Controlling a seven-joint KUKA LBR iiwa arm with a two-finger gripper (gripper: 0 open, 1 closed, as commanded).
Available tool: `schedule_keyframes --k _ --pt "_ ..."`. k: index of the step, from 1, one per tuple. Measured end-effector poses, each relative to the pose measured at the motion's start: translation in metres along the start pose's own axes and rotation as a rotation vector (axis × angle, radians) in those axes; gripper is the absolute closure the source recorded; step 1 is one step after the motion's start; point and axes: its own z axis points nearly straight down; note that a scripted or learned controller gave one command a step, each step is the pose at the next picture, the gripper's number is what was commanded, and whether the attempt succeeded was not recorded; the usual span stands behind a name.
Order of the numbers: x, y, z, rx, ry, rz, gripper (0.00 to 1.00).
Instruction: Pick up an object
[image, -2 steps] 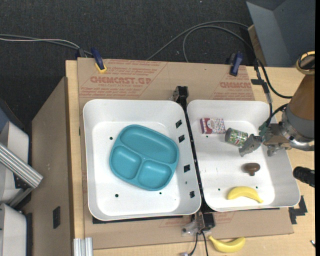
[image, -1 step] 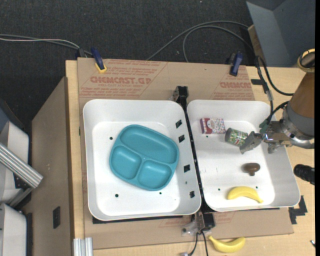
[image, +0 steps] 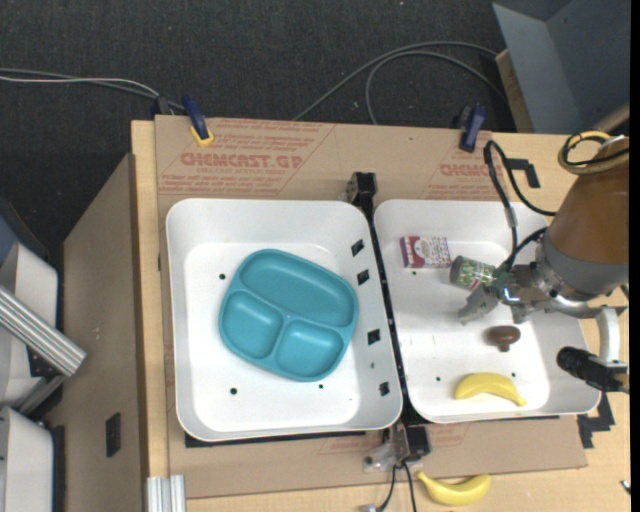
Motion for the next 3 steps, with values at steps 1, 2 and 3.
schedule_keyframes --k 1,2,3 --pt "0.004 -0.007 0.046 0.0 0.0 0.001 0.0" --pt "0.005 -0.008 0.07 -0.002 -0.001 0.0 0.0" --pt "0.005 -0.006 0.058 -0.007 -0.001 0.001 1.0"
